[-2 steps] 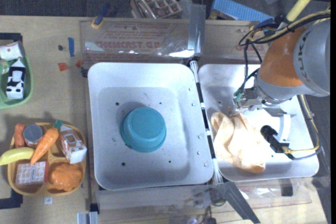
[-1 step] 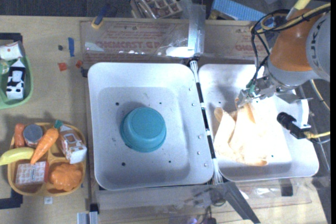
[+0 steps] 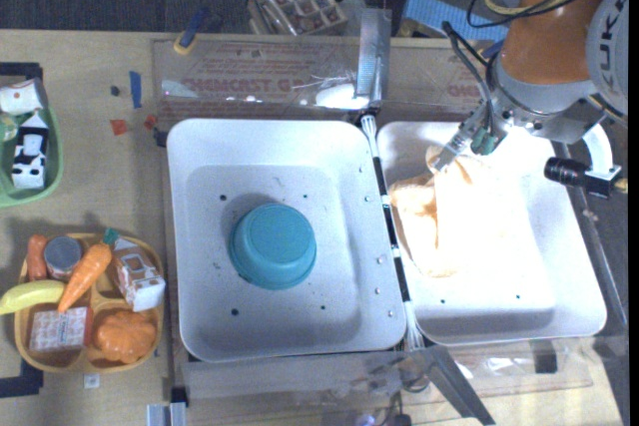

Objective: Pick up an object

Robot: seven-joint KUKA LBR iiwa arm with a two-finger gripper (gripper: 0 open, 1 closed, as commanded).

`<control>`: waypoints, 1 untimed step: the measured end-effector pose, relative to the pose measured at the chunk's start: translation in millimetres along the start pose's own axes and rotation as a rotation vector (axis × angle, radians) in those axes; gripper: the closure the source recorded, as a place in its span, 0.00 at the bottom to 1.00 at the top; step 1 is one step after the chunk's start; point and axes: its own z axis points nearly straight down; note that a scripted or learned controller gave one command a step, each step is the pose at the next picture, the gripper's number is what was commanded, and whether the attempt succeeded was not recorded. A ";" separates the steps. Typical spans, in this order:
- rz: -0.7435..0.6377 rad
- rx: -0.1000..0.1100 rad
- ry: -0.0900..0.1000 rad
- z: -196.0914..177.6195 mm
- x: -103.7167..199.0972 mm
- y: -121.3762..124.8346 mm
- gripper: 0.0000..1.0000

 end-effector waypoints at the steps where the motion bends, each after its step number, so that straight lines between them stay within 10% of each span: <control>1: 0.363 0.003 0.001 14.7 13.9 32.3 1.00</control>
